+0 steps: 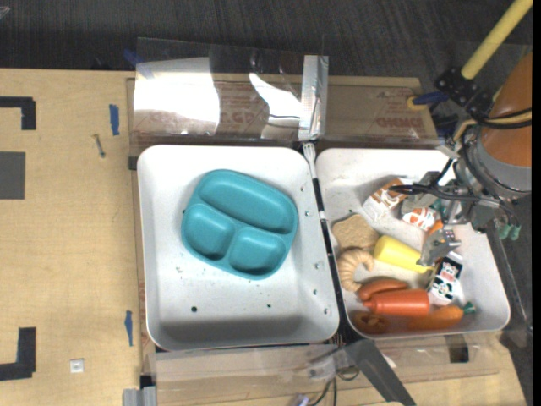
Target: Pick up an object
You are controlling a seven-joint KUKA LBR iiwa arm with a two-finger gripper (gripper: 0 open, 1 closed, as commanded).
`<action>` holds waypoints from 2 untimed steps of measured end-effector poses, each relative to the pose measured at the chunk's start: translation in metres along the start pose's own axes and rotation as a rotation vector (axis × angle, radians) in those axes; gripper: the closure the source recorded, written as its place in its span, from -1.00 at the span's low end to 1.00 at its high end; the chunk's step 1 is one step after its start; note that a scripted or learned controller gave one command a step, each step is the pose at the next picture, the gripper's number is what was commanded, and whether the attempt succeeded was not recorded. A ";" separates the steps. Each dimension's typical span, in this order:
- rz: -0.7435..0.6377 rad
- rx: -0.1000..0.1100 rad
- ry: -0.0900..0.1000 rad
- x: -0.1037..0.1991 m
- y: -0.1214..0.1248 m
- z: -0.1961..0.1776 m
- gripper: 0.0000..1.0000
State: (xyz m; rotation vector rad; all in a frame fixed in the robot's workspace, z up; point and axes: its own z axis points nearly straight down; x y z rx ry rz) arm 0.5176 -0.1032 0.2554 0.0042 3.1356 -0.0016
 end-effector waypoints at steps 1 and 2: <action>0.130 -0.002 0.012 -0.043 -0.029 0.117 -1.00; 0.022 0.000 -0.002 -0.045 -0.098 0.167 -1.00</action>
